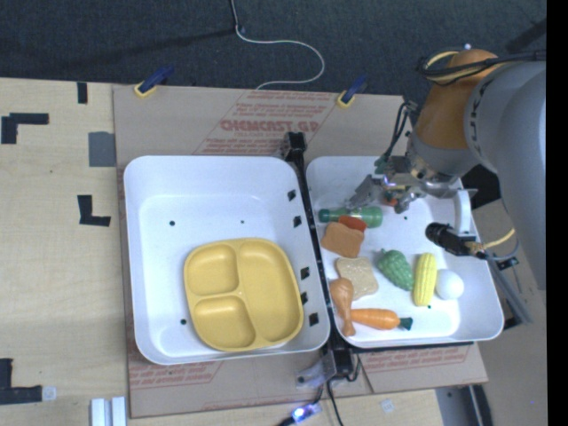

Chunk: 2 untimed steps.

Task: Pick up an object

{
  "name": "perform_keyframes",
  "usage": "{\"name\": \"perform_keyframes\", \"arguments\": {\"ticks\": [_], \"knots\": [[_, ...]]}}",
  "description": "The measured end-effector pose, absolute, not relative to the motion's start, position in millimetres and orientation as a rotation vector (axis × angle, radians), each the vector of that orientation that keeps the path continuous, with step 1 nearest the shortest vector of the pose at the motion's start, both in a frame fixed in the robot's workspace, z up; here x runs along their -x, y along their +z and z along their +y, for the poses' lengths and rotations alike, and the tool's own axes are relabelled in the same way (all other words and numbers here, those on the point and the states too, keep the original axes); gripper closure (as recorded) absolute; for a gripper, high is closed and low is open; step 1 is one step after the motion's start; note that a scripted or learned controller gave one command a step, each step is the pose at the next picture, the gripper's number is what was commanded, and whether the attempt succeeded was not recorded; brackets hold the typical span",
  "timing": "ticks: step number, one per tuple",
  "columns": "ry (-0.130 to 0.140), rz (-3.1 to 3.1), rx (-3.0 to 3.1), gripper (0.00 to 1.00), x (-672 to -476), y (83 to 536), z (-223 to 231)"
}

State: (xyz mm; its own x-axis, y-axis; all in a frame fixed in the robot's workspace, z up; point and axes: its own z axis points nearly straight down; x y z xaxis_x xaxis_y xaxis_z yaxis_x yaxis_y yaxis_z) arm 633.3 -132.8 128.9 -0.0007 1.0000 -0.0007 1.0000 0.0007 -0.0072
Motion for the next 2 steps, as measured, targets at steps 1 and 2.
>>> {"name": "perform_keyframes", "arguments": {"ticks": [1, 2], "knots": [[-0.012, -2.225, 2.225, 0.00, -637.0, 88, -132], [-0.021, -2.234, 2.229, 1.00, -640.3, 104, -131]]}}
